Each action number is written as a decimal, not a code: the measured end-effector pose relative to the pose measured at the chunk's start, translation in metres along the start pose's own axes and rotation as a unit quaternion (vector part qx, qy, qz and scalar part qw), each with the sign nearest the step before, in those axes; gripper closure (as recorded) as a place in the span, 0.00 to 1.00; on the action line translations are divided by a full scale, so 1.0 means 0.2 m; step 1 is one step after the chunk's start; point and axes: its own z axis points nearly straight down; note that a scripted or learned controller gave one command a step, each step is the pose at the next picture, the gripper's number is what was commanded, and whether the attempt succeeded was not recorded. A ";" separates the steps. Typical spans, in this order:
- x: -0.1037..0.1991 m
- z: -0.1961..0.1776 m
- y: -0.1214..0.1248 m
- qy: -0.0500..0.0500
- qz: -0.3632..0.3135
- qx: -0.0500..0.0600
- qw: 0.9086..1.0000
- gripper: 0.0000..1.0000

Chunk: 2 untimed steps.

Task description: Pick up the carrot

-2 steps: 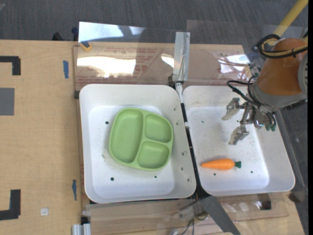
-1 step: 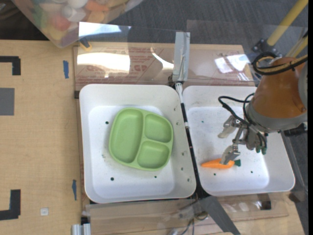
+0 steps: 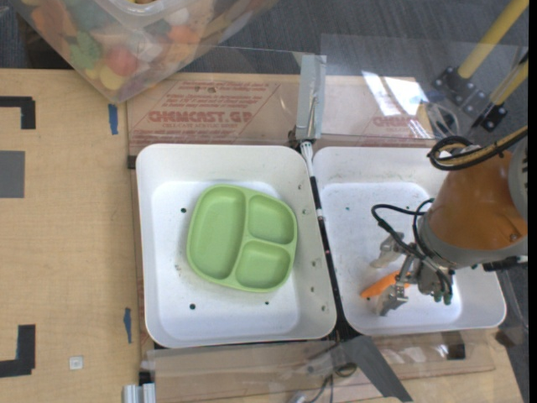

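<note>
A small orange carrot [image 3: 377, 289] lies on the floor of the right white bin [image 3: 352, 217], toward its front. My gripper [image 3: 415, 298] hangs low over that bin just right of the carrot, under the orange wrist band. Its fingers stand apart, so it is open. The left fingertip [image 3: 389, 302] touches or overlaps the carrot's right end, and most of the carrot sticks out to the left of it. Nothing shows between the fingers.
A green three-compartment plate [image 3: 220, 240] lies in the left white bin [image 3: 159, 225]. A clear tub of toy food [image 3: 126, 23] stands at the back left. A metal divider [image 3: 309, 99] rises behind the bins, and black cables [image 3: 394, 217] loop by the wrist.
</note>
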 end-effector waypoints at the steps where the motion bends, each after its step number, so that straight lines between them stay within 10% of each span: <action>1: -0.02 -0.06 0.01 -0.005 -0.002 0.000 1.000 1.00; 2: 0.03 -0.77 0.18 0.001 0.030 0.000 1.000 1.00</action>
